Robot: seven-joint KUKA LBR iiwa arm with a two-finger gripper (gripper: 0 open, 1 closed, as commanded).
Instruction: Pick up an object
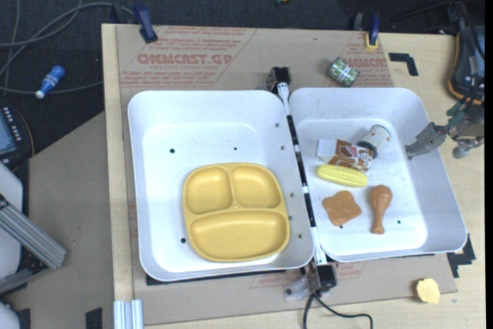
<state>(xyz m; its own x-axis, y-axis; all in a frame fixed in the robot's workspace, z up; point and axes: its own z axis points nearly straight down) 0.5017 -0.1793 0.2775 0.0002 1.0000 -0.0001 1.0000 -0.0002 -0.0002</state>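
Camera view, looking down on the worktop: two white bins lie side by side. The left bin holds a yellow divided tray. The right bin holds five small items: a corn cob, a toast slice, a drumstick, a snack packet and a small jar.

The tool sits at the right rim of the right bin, over the rim's far half. Its state cannot be judged: the fingers are too small and blurred to separate, and nothing is seen held.

Governing relation: all candidate items lie to the left of the tool. The jar is nearest, at about the same depth; the corn cob and drumstick lie further left and nearer the camera.

Orientation:
- Corn cob: long axis runs left to right, tilted slightly so the right end sits nearer.
- Drumstick: long axis runs far to near, thick end far, bone end near.
- Jar: lying tipped, axis uncertain.

Judgement: no item has yet been picked up. The next move calls for travel leftward into the bin and a descent.
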